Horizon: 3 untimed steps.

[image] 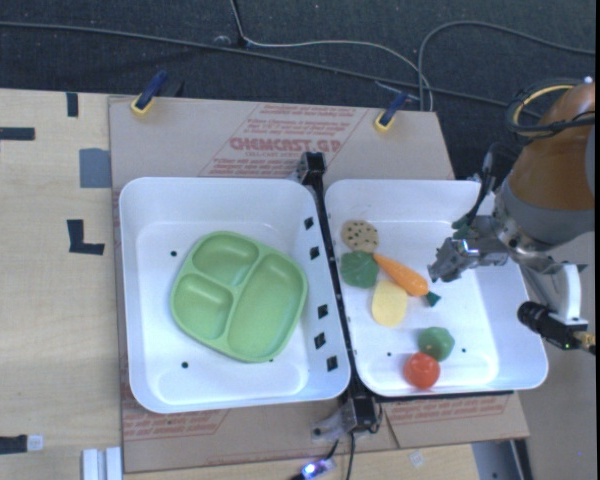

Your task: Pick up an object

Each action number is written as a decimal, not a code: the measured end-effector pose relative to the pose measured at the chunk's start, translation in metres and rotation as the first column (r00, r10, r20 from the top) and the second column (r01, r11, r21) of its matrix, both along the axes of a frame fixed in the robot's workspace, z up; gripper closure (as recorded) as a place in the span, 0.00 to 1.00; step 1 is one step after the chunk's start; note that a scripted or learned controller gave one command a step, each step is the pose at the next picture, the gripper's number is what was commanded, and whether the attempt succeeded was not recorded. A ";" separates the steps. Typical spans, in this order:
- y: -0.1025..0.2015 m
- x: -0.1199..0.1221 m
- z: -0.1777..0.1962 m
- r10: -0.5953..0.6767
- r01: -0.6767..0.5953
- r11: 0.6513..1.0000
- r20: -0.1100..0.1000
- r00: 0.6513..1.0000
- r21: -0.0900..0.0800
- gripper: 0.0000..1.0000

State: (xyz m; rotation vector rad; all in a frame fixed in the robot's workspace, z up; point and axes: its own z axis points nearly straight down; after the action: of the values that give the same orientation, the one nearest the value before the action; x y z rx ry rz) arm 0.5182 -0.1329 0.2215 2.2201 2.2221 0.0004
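Green tray [242,295] sat in left bin [140,208]. Right bin [480,348] held cookie [359,234], broccoli [359,269], carrot [401,275], lemon [388,305], pepper [436,342], tomato [421,370]. Gripper [446,268] hovered just right of carrot, holding nothing visible; opening: cannot tell.

My gripper [450,264] low over right bin [500,368], just beside carrot [402,274] tip. Carrot lies between green leafy piece [358,268] and yellow piece [388,305]. Cookie [359,234] above those. Green pepper [436,342], tomato [421,370] near front wall. Green divided tray [240,295] sits in left bin [140,228].
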 end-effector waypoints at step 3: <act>0.149 0.014 -0.008 0.006 -0.006 1.000 -0.002 1.000 0.001 1.00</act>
State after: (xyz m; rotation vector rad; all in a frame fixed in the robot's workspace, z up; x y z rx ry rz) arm 0.5322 0.0159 0.2132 2.2149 2.2302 0.0000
